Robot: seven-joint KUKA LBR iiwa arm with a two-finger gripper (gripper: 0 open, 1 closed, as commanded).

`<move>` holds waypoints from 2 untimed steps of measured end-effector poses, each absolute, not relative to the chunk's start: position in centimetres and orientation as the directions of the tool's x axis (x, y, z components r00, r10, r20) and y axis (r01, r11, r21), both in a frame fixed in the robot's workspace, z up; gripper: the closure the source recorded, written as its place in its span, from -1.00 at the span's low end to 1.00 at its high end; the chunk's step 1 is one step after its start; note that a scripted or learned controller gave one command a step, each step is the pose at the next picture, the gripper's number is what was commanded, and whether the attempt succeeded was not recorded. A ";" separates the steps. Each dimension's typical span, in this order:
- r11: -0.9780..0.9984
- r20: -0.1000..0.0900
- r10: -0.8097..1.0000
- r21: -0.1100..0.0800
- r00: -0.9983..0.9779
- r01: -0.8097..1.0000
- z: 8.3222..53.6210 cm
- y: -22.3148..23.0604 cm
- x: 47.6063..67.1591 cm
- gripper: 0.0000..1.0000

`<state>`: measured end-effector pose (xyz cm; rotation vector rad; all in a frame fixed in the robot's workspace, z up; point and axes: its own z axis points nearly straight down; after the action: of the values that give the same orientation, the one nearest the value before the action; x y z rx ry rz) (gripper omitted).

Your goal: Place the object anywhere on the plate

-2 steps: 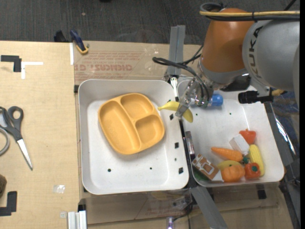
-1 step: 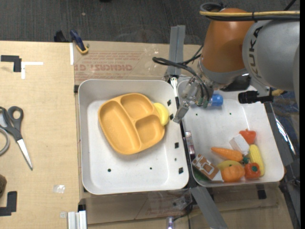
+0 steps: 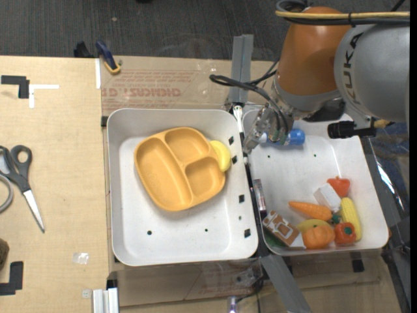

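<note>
An orange-yellow divided plate lies tilted in the left white bin. A small yellow toy piece rests at the plate's right rim, partly over the edge. My gripper hangs over the far left corner of the right bin, just right of the wall between the bins and well apart from the yellow piece. A small blue object lies right beside the gripper on its right.
Several toy foods sit in the right bin's near right corner: a carrot, an orange, a corn cob and a small box. Scissors lie on the wooden bench at left.
</note>
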<state>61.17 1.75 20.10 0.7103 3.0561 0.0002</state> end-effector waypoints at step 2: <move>0.938 -0.001 0.348 0.000 -0.938 0.348 19.1 7.6 60.0 -1.00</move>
<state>60.03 7.56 19.14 0.5551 3.0915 -0.0003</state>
